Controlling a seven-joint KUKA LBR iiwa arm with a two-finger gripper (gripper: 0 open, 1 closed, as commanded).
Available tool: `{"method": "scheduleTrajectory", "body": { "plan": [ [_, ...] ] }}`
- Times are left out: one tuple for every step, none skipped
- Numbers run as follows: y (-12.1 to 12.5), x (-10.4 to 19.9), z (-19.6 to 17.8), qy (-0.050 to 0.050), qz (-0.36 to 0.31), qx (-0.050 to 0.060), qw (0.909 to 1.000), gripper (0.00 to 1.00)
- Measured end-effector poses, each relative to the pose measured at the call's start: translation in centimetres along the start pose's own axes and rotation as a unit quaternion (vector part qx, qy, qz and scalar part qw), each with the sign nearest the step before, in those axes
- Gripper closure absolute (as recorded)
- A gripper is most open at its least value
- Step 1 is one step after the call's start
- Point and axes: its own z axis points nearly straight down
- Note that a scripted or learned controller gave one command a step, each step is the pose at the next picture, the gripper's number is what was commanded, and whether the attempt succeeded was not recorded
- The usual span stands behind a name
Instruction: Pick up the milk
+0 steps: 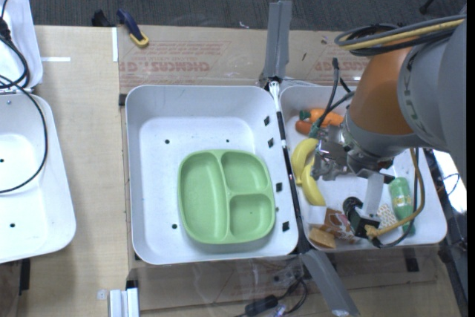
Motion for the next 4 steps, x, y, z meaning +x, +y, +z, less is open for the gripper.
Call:
{"method": "scheduleTrajectory", "body": {
  "plan": [
    [-4.7, 7.9, 0.0, 0.000, -0.152, 0.000, 0.9884, 1.00],
    [-4.0, 5.5, 0.0, 0.000, -0.328, 0.000, 0.9448, 1.00],
    [-5.3, 9.6, 2.5, 0.000, -0.446, 0.000, 0.8949, 1.00],
    [-7.1, 15.9, 0.9, 0.000, -0.656, -0.002, 0.7548, 1.00]
  ]
}}
